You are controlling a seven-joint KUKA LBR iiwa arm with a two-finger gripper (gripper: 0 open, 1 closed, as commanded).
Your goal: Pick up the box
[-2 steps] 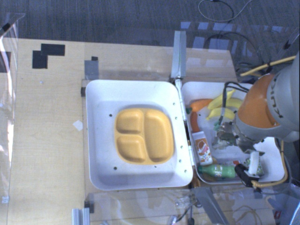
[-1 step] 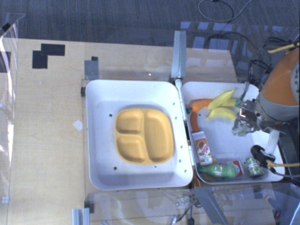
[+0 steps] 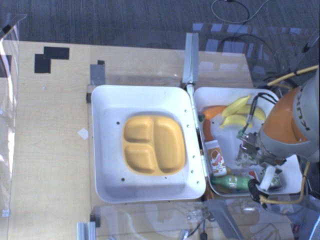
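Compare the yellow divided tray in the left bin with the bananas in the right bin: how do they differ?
The yellow tray is a broad, rounded-square dish with three compartments; the bananas are slim and curved. The tray lies flat, alone in the middle of the left bin; the bananas sit near the far edge of the right bin among other items, beside the arm. The tray's yellow is duller, the bananas' brighter. Both are yellow.

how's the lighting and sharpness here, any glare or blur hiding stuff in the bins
Camera view: lighting is even and soft, with faint shadows along the left bin walls. The yellow tray is sharp. The clear panels behind the right bin throw pale reflections. The picture is slightly grainy, and the arm covers part of the right bin, so items under it are hard to read.
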